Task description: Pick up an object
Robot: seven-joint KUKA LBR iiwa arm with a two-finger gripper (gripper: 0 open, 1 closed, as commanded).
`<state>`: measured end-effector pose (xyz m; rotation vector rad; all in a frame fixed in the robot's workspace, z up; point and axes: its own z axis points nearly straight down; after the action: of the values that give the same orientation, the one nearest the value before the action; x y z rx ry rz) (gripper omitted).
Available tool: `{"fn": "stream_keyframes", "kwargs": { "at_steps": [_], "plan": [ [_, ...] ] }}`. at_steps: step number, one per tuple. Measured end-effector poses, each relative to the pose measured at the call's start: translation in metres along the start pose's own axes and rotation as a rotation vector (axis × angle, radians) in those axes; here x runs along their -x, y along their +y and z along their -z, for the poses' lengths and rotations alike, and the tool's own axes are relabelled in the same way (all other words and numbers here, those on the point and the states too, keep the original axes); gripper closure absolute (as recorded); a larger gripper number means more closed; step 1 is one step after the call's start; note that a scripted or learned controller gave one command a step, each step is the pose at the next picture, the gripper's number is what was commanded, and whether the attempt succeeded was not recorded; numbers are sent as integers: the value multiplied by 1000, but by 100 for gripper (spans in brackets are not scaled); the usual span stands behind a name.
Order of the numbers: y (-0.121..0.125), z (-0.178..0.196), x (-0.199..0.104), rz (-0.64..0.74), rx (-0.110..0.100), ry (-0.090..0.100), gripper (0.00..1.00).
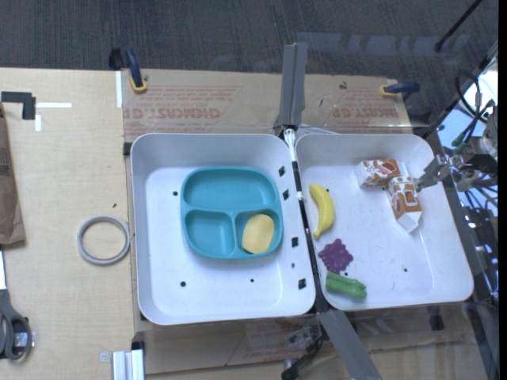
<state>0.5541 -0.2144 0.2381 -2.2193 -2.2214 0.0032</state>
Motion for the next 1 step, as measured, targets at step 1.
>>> {"fn": "stream_keyframes", "kwargs": {
  "at_steps": [1],
  "plan": [
    [66,21,8,-115,1,-1,0]
  ]
}}
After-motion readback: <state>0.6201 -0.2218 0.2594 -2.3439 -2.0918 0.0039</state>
